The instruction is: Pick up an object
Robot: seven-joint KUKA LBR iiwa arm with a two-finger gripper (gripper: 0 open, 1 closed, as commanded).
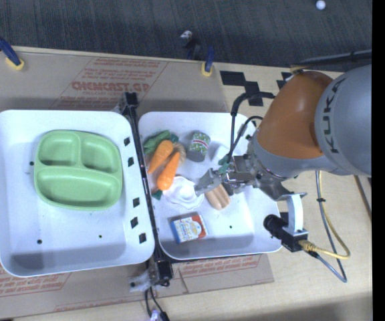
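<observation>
Arm down in the right bin, over the clutter at frame centre.

In the camera view you saw the two-finger gripper (214, 179) low in the right white bin (246, 243), just above a tan, cork-like cylinder (217, 197) beside a white crumpled piece (181, 192), likely its target. Whether the jaws were released or clenched, you could not tell. Two orange toy carrots (165, 164), a small grey-green can (198, 146) and a blue-edged carton (188, 228) lay near. The green sectioned plastic tray (79, 168) sat in the left white bin (12, 246), well apart.

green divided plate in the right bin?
No, the green divided plate lies in the left bin, while the right bin holds the two carrots and the small carton.
</observation>
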